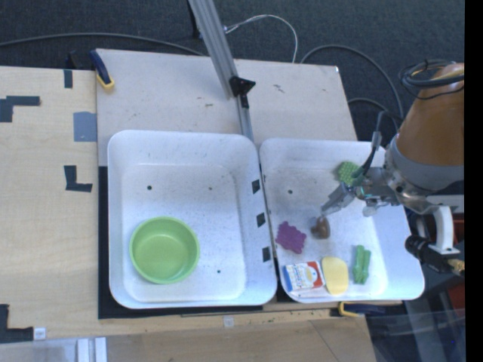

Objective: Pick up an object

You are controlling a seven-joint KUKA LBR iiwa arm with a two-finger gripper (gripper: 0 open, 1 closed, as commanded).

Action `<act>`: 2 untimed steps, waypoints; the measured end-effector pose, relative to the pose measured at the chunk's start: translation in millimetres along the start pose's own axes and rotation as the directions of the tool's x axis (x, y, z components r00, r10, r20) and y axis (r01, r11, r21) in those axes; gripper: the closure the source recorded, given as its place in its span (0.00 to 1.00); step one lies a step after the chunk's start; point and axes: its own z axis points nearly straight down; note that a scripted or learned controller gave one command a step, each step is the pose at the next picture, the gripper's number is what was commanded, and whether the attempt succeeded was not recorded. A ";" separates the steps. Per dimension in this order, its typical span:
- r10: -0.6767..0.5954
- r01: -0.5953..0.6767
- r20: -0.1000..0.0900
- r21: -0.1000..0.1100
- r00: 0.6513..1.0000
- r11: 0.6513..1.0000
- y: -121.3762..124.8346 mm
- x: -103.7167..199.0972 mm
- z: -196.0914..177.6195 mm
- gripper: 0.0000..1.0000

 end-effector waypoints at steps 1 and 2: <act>0.000 0.000 0.000 0.000 1.000 1.000 0.0 -0.1 0.0 0.00; 0.001 -0.001 0.000 0.006 1.000 1.000 6.5 -0.6 46.9 0.00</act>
